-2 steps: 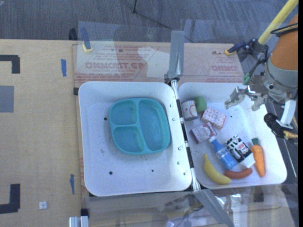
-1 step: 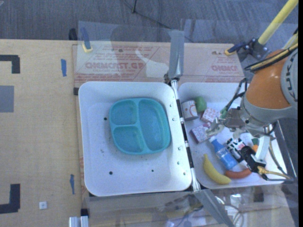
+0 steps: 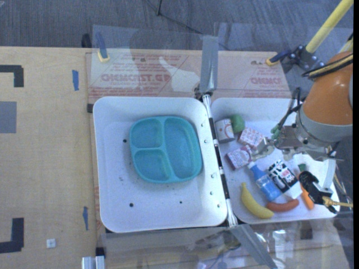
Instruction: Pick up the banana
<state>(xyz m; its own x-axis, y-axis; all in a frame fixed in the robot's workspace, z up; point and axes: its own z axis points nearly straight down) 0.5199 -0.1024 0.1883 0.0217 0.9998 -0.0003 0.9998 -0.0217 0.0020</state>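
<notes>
Two shallow white plastic bins are seated side by side on the wooden bench (image 3: 39, 167). In the left white bin (image 3: 112, 206), a teal plastic plate with three compartments (image 3: 166, 149) is laid flat near the centre. The right white bin (image 3: 235, 209) is loaded with a cluster of small items. The yellow curved banana (image 3: 253, 203) is located at the near edge of the right bin, lying flat, with one tip directed toward the divider between the bins. A reddish-orange sausage-shaped object (image 3: 283, 205) is positioned just beside the banana's far tip. A blue plastic bottle (image 3: 265, 182) is placed directly above the banana, tilted. A small cylindrical can with a white and red label (image 3: 225, 129) and a green rounded object (image 3: 238, 122) are found at the far side of the bin, and two pink patterned packets (image 3: 244, 148) are laid between them and the bottle. The grey arm with the orange band (image 3: 331, 102) is extended in from the right, above the right bin. The two-finger gripper (image 3: 275, 142) is held over the pink packets, well apart from the banana. Whether its opening is wide or narrow cannot be told at this resolution, and nothing is seen clasped in it.
</notes>
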